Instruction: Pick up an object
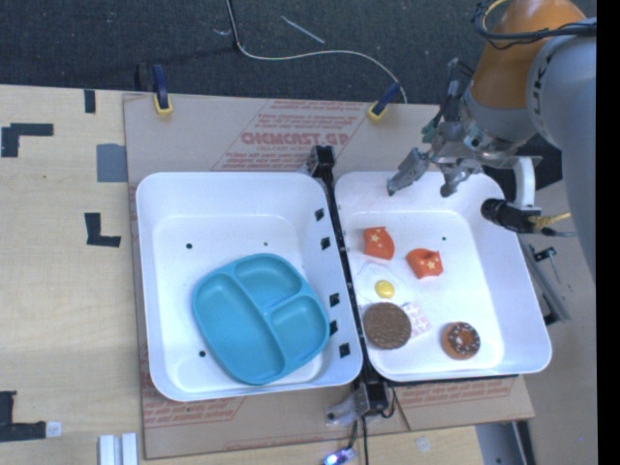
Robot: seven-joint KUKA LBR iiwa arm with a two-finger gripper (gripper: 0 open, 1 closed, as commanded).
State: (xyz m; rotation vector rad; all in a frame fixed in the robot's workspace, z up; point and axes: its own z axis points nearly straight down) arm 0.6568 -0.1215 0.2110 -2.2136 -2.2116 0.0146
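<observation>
Hovering spread and empty above the right bin's (504,289) far edge, the claw (427,180) has the red blocks (379,243) below, nearer the camera.

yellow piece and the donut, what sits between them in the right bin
In the camera view, a brown cookie and a pale speckled piece lie between the yellow piece and the donut.
</observation>
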